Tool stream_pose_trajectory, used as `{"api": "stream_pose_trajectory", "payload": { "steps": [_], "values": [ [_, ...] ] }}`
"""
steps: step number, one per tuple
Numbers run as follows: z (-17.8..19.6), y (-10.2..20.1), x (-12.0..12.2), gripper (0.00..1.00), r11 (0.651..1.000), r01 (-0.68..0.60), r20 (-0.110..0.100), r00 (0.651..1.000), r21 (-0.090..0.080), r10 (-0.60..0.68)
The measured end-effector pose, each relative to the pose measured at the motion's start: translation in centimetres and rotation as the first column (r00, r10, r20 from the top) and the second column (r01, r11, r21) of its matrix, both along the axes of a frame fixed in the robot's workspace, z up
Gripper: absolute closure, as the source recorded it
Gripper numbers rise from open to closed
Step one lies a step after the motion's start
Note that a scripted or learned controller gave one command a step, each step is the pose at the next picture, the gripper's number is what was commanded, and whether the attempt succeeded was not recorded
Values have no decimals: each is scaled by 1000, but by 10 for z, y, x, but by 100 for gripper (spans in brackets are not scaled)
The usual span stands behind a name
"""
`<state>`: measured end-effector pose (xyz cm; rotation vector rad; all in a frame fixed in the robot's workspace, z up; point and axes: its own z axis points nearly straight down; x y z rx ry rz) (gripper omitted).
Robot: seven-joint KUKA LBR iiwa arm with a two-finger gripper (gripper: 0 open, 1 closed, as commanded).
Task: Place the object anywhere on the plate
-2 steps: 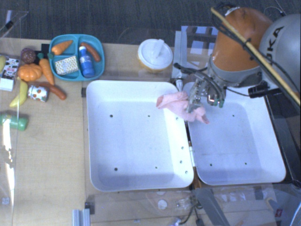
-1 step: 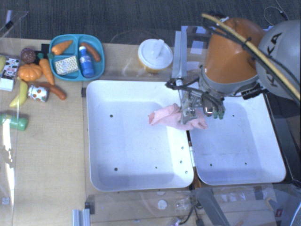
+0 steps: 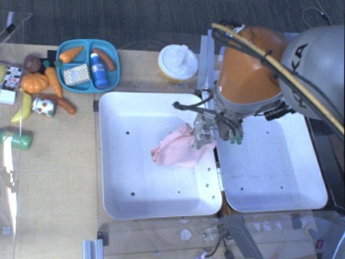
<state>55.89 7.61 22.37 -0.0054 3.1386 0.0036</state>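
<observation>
A crumpled pink cloth [image 3: 173,148] lies in the left white bin [image 3: 129,188], right of its middle. My gripper [image 3: 203,138] hangs from the orange-banded wrist [image 3: 248,69] directly over the cloth's right edge, near the wall between the two bins. The cloth's upper right corner reaches up to the gripper and touches it. A blue divided plate [image 3: 82,43] sits on the bench at the back left, outside the bins, with toy food in its compartments.
The right white bin [image 3: 275,177] lies under the arm. A white lidded cup [image 3: 178,62] stands behind the left bin. Several toy foods [image 3: 43,90] lie on the wood left of the plate, and a green item [image 3: 16,140] sits at the far left.
</observation>
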Motion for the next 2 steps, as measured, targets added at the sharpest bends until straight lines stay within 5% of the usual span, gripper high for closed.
{"api": "stream_pose_trajectory", "payload": {
  "steps": [1, 2],
  "values": [
    [1, 37, -35, 100, 1000, -1, 0, 1000, 0, 1],
    [1, 37, -35, 0, 1000, -1, 0, 1000, 0, 1]
  ]
}}
